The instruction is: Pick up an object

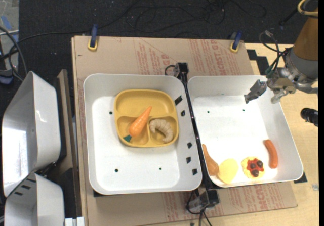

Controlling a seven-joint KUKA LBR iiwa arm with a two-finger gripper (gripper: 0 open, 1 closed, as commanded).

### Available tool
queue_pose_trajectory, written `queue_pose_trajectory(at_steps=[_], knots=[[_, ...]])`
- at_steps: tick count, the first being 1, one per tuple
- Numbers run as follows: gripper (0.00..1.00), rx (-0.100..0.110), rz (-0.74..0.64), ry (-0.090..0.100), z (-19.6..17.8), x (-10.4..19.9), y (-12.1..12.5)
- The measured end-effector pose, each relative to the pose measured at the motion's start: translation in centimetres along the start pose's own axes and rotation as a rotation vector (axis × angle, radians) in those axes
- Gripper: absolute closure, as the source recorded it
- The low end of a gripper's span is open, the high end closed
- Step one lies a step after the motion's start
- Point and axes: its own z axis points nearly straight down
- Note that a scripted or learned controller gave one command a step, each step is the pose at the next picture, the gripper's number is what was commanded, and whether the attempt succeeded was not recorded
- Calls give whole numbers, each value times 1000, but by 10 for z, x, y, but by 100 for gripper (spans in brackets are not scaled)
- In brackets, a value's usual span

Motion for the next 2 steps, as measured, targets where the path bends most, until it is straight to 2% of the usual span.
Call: queue_pose_trajectory(at_steps=[1, 2], knots=[[0, -14, -4, -3, -9, 1, 3], [0, -11, -6, -2, 37, 2, 11]])
